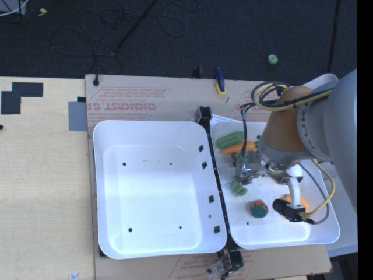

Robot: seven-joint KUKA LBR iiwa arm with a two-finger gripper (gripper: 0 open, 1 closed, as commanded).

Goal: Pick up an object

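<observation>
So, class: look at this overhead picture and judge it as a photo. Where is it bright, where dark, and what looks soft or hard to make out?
In the camera view, the left bin is bright and evenly lit, nearly washed out; the floor behind the bench is dark, its cables barely traceable; the arm looms large and soft-edged; the hand is small and blurred, as are the green item and the round toy.

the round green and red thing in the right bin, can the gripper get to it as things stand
Probably yes. The round green and red thing lies alone on the floor of the right bin, apart from the small green piece and the walls, with nothing over it. The gripper hangs just above-left of it in the same bin.
</observation>
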